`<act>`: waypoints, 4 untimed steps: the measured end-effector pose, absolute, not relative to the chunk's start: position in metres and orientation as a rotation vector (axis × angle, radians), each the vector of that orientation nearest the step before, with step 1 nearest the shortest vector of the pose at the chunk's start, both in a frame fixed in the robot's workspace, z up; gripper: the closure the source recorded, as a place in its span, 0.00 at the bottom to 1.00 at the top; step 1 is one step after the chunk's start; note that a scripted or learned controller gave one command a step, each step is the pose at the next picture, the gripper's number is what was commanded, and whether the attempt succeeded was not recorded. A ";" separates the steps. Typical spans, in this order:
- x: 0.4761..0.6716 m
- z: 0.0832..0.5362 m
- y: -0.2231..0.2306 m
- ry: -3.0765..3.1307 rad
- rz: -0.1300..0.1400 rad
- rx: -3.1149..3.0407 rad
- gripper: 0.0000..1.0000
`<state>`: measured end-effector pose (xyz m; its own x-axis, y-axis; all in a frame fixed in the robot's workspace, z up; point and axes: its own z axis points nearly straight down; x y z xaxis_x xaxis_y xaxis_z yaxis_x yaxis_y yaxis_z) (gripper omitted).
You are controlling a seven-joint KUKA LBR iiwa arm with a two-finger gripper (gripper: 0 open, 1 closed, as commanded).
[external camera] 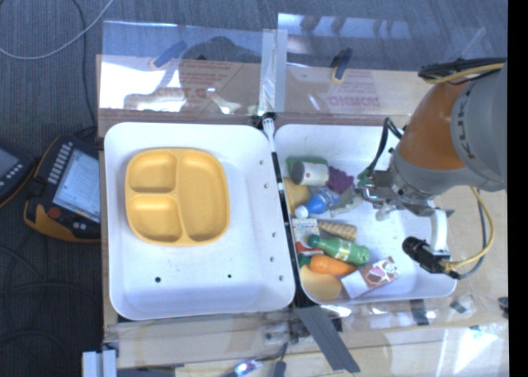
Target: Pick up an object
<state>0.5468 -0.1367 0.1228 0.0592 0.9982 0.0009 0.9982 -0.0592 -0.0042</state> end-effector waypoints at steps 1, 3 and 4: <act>0.606 0.090 -0.100 -2.176 -0.005 -2.276 0.00; 0.666 0.088 -0.109 -2.264 0.022 -2.169 0.00; 0.664 0.097 -0.107 -2.263 0.030 -2.162 1.00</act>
<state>0.6644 -0.1073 0.0969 -0.0454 0.9990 -0.0047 0.9987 0.0452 -0.0219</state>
